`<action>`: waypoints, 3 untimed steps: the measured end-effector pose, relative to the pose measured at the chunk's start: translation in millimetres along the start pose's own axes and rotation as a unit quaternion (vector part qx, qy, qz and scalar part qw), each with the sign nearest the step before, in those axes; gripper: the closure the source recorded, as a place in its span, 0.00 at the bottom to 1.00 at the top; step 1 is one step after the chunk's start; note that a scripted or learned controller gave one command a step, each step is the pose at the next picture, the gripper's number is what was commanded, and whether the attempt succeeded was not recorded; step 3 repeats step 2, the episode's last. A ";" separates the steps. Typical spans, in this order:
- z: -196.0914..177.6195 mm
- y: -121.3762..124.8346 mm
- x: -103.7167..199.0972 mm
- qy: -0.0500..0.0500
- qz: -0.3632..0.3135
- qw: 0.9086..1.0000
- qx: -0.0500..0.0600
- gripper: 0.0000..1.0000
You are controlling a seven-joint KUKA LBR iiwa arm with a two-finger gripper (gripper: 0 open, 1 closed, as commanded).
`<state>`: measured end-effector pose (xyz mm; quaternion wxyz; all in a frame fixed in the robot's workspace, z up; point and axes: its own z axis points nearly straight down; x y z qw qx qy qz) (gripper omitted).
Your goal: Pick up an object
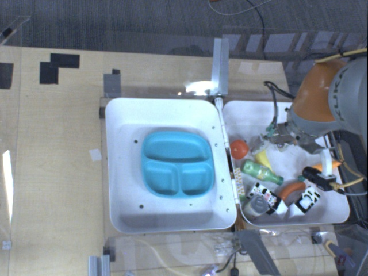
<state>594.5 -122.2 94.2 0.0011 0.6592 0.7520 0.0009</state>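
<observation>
Poised with the end effector [276, 138] low inside the right bin [344, 214], over its far half, reaching in from the right. Cannot tell how far open, nor whether closed on anything, since hidden from above by the wrist body. Nothing seen in its hold.

Just below and left of it, a yellow piece [262, 156], touching or nearly touching a green bottle [261, 172] laid on its side. Probably the likeliest candidates for the pick, judging by closeness alone. Further left, against the dividing wall, a red-orange ball [240, 149]. Likely stopped there by the wall, and apt to roll if nudged.

Toward the near edge, more clutter: an orange-red sausage-shaped piece [295, 187] lying at a slant, a black-and-white block [310, 199] beside it, a second patterned block [266, 191] and a grey cup [256, 205]. Packed close together, so harder to take singly without catching a neighbour.

Across the wall, in the left bin [115, 171], a blue divided tray [175, 163] lying flat at the centre. Well apart from the end effector, and probably too broad for a pinch grip.

Beneath both bins, the pale worktop [52, 154].

Judged as the approach stage: no object lifted clear yet.
</observation>
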 end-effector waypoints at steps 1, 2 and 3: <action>-9.3 0.2 0.2 0.000 0.000 1.000 0.000 1.00; -131.5 0.7 20.4 0.000 -0.081 0.997 0.000 1.00; -131.5 0.7 20.4 0.000 -0.081 0.997 0.000 1.00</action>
